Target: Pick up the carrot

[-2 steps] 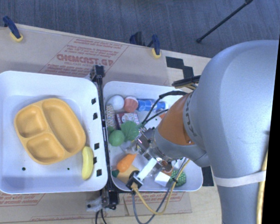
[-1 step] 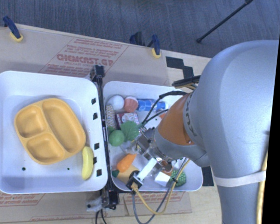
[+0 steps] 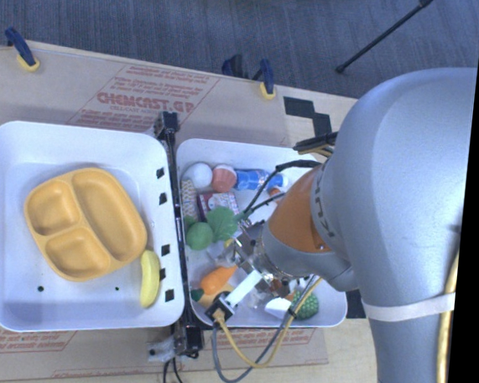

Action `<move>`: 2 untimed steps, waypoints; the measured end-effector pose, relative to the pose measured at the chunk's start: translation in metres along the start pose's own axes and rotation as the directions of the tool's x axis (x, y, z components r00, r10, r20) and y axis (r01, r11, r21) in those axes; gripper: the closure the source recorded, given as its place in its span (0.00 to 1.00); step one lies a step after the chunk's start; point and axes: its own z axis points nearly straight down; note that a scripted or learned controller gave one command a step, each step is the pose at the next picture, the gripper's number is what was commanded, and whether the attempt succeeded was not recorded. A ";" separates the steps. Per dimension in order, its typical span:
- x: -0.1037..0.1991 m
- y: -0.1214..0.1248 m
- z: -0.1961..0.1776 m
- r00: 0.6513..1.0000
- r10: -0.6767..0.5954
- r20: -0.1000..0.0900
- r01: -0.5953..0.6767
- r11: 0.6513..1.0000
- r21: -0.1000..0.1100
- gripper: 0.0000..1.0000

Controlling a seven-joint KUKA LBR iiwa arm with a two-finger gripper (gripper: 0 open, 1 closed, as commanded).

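The arm is a bulky, smooth grey shell with an orange band above the wrist. Black and yellow cables loop off it (white lettering sits low on the casing).

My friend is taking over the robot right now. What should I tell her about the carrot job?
Gripper: down low in the right bin, right beside the carrot; the view does not settle its grip.
Carrot: lying in the right bin near its front left corner, by the green toys.
Left bin: yellow tray and a banana.
Done: arm is at the carrot.
Left: grab the carrot and lift it; it looks not yet raised.
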 end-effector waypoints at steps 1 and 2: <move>0.000 0.000 0.000 1.000 0.000 0.000 0.000 1.000 0.000 0.00; 0.000 0.000 0.000 1.000 0.000 0.000 0.000 1.000 0.000 0.00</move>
